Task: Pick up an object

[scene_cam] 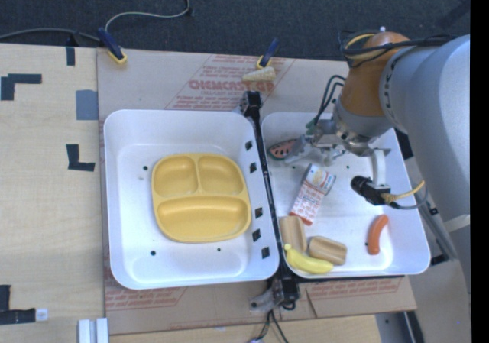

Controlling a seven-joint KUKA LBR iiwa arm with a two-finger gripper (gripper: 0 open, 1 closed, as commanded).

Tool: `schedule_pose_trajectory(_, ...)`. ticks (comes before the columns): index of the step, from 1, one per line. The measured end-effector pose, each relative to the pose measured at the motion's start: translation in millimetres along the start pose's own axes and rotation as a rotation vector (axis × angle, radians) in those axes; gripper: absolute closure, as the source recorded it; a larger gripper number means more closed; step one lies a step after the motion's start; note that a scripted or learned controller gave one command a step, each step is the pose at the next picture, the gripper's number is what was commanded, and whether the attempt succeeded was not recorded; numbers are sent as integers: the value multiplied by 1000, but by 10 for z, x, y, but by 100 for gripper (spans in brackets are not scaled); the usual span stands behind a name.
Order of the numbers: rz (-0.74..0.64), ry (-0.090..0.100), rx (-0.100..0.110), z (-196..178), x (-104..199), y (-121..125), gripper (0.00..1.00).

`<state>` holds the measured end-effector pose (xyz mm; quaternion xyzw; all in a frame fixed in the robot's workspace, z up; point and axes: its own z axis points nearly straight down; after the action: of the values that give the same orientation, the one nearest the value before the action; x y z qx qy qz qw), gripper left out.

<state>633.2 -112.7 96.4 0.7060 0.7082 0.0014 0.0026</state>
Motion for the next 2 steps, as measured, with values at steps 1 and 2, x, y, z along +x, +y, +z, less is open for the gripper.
schedule_pose_trajectory(1,3,0,3,96,27,-635,0)
schedule_pose_trajectory(2,1,-1,-4,-15,26,-612,100)
